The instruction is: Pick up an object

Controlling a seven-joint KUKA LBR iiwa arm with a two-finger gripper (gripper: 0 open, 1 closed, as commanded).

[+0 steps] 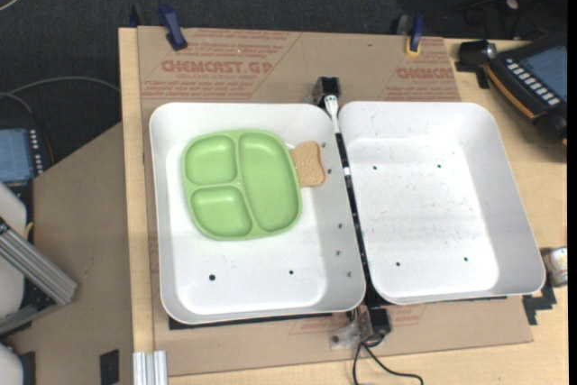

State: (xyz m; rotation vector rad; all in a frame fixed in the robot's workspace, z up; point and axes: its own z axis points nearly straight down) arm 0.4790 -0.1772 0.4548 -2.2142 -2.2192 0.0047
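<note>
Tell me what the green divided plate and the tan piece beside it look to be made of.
Green divided plate: likely molded plastic, smooth with a soft sheen on its compartment ridges. Tan piece: matte, speckled surface like toast, possibly foam or plastic toy food; material uncertain.

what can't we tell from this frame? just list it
- Tan object in the left bin, camera view: its left edge is tucked at the green divided plate; touching or under the rim, cannot tell. What it is: too small.
- Bench board print: partly covered by both bins.
- Device at the top right: cut off by the frame edge.
- Specks in the right bin: too small to identify.
</note>
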